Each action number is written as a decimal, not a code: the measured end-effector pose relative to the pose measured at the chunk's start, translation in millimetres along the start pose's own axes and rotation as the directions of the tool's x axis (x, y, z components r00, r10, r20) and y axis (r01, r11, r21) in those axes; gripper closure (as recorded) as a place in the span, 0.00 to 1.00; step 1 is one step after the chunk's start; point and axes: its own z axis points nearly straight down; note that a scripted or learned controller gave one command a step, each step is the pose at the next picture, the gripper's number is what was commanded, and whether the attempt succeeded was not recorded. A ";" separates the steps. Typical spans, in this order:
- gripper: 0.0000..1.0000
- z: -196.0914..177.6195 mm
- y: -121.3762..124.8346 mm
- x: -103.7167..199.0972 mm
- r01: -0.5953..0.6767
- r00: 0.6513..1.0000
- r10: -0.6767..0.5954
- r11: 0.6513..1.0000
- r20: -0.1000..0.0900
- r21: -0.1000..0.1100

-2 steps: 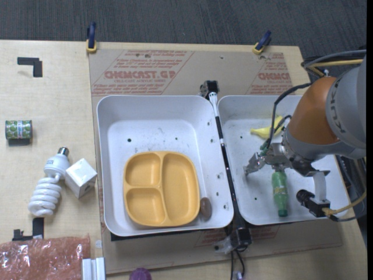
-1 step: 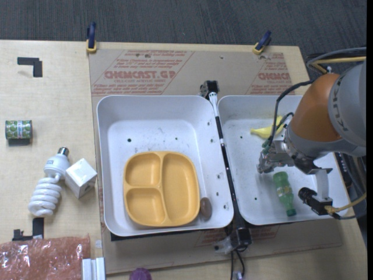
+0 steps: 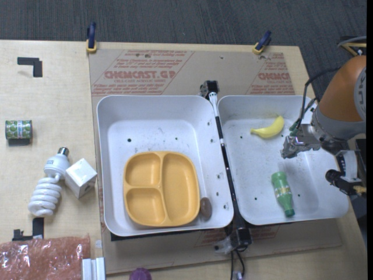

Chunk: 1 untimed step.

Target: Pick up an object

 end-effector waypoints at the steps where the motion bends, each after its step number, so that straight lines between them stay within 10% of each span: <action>1: 1.00 24.5 13.0 -46.0 0.000 1.000 0.000 1.000 0.001 -0.001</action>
